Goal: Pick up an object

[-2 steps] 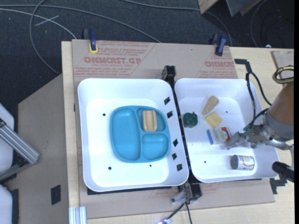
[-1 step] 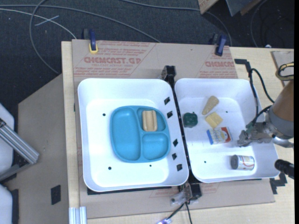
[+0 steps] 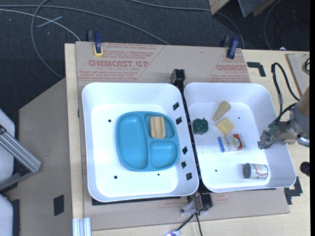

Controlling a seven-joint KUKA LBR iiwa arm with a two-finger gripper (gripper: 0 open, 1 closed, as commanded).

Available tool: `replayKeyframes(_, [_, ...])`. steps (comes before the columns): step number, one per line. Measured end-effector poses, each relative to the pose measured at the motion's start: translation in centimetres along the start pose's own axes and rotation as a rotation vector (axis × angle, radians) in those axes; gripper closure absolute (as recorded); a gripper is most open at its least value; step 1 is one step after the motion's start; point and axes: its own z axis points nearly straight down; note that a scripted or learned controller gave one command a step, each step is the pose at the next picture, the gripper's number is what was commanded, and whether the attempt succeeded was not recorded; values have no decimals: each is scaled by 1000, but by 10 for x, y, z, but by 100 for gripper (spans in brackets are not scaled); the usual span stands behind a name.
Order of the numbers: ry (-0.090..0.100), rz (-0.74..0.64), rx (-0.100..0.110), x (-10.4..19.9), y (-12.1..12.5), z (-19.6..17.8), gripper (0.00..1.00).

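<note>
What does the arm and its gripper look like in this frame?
At the view's right edge, the gripper is a small dull-grey metal assembly with dark jointed parts. Behind it sits a rounded grey wrist housing, with an orange-brown band above it. Black cables loop nearby.

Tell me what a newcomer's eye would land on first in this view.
First, the bright blue divided plate in the middle of the left bin, with a tan block in its upper right compartment. Next, the small things scattered in the right bin: a green lump, two pale wedges, a red, white and blue packet and a can lying on its side.
</note>
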Motion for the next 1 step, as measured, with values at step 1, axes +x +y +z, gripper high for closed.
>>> replayKeyframes(1, [-1, -1, -4, -3, 5, -64, 100])
